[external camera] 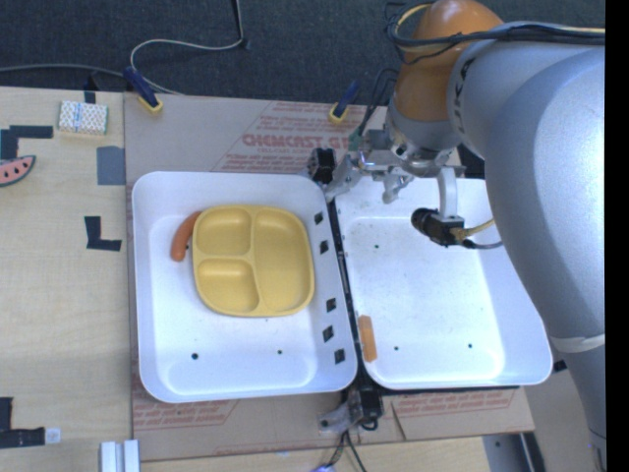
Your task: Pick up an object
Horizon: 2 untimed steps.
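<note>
Claw [393,170] | at right bin [447,362] 12 o'clock rim, finger state cannot be told | carrot [367,337] at 7 o'clock, ungrasped

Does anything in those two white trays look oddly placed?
Two things. An orange carrot-like piece is wedged between the yellow divided plate and the left bin's wall, and a smaller orange piece lies hard against the right bin's left wall.

You see a thick grey arm [550,165] with a round orange band [442,42] just above the metal wrist [418,155]. Black cables [462,32] run across this orange band.
</note>
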Each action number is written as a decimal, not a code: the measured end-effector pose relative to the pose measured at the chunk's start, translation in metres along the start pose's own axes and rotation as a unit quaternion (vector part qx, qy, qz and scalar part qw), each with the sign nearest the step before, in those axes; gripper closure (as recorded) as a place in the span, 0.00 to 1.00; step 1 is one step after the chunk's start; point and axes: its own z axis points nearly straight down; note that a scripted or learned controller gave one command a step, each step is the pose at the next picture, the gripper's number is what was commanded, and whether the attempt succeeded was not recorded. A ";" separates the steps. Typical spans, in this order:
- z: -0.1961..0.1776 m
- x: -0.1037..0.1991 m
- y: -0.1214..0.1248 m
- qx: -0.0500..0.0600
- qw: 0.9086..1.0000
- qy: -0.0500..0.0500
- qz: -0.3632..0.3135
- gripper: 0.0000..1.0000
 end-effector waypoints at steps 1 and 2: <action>-0.010 0.000 0.000 0.001 1.000 -0.001 0.000 1.00; -0.010 0.000 0.000 0.001 1.000 -0.001 -0.001 0.00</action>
